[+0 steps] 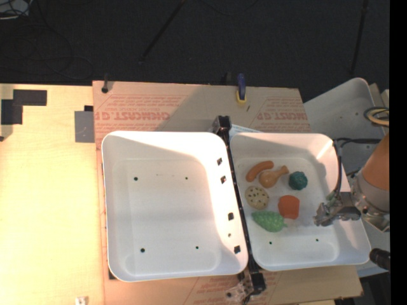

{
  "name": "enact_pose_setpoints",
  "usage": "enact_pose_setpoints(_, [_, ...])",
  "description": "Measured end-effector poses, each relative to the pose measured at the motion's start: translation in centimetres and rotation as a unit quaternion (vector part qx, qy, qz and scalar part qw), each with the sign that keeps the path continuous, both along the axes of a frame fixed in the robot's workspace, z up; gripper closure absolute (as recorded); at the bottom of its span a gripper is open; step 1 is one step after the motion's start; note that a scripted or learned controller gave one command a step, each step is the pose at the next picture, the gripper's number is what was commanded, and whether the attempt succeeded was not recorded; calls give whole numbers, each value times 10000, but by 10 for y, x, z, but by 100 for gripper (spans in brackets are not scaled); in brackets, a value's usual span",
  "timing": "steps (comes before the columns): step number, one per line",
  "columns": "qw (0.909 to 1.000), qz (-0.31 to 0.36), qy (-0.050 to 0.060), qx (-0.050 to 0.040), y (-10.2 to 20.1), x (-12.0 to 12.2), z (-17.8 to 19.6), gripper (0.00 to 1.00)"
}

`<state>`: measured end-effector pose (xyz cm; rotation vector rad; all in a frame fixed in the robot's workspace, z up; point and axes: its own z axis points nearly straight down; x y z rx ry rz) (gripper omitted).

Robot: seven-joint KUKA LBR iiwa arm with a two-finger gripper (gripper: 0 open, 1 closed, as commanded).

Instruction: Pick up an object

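Observation:
Several small toy foods lie in the right bin (299,253): an orange-brown sausage (259,169), a tan drumstick (272,176), a dark teal ball (297,181), a round speckled cookie (257,196), a red-orange block (289,206) and a green leafy piece (268,220). My gripper (325,215) reaches in from the right, low over the bin's right side. It sits a short way right of the red-orange block, apart from it. Nothing shows between its fingers.
The left bin (127,253) sits beside the right one, with black clips (230,216) along the shared edge. Both bins rest on a cardboard sheet (159,110) on the wooden bench (44,208). A blue clamp (241,88) stands at the back.

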<state>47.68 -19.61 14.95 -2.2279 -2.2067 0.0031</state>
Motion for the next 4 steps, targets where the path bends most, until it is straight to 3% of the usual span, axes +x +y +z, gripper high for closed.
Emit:
enact_pose_setpoints(2, [10000,-24,11,3,-2,0,19,100])
enact_pose_setpoints(3, [9999,66,-95,-29,24,1,157,100])
enact_pose_setpoints(4, [10000,64,-13,-14,24,0,160,100])
